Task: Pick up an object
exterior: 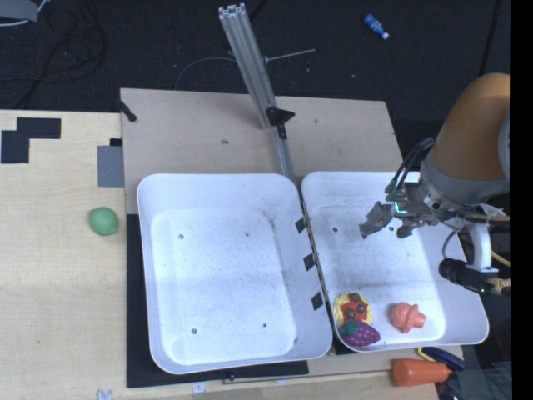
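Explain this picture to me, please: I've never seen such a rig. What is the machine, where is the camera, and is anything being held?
One camera looks down at a slant on a bench with two white bins. The grey and orange shape at right is a robot arm; its gripper hangs over the right bin with open fingers, nothing between them. Near that bin's front edge lie a yellow and purple toy and a pink toy. The left bin sits beside it. A green ball rests on the bench, an orange object just outside the bins.
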